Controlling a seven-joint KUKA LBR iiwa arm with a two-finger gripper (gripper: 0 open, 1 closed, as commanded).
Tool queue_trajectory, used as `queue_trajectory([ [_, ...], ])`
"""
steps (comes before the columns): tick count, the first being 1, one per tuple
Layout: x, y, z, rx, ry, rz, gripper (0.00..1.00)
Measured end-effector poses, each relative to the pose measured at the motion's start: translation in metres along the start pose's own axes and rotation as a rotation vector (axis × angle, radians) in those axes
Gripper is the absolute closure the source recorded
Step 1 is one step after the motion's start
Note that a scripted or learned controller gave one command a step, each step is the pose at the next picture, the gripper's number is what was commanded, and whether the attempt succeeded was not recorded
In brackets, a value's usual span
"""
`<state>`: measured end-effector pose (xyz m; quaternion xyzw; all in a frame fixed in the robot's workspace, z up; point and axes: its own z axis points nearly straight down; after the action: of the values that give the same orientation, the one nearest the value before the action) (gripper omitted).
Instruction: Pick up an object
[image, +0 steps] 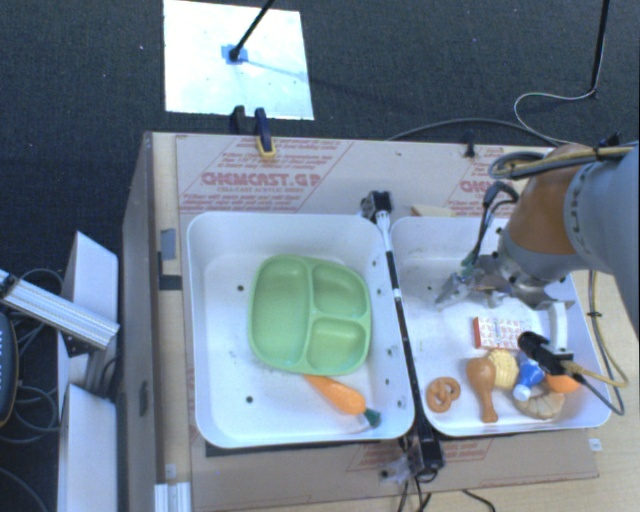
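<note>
Counter with two white bins on dark carpet.
Near edge, right bin: pretzel, drumstick, small toys; bare floor behind them, where the pincer hovers, grip state hidden. Left bin: carrot, green plate.

Two bins sit side by side on the bench. In the left bin a divided plate lies centrally, a carrot toward its front edge. The right bin holds a pretzel, drumstick and card near its front right corner.
</note>
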<state>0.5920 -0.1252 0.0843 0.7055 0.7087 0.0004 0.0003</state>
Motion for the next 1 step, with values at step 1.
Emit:
queue_trajectory([
  [1,-0.007,-0.0389,0.0,0.0,-0.001,0.003,0.0],
])
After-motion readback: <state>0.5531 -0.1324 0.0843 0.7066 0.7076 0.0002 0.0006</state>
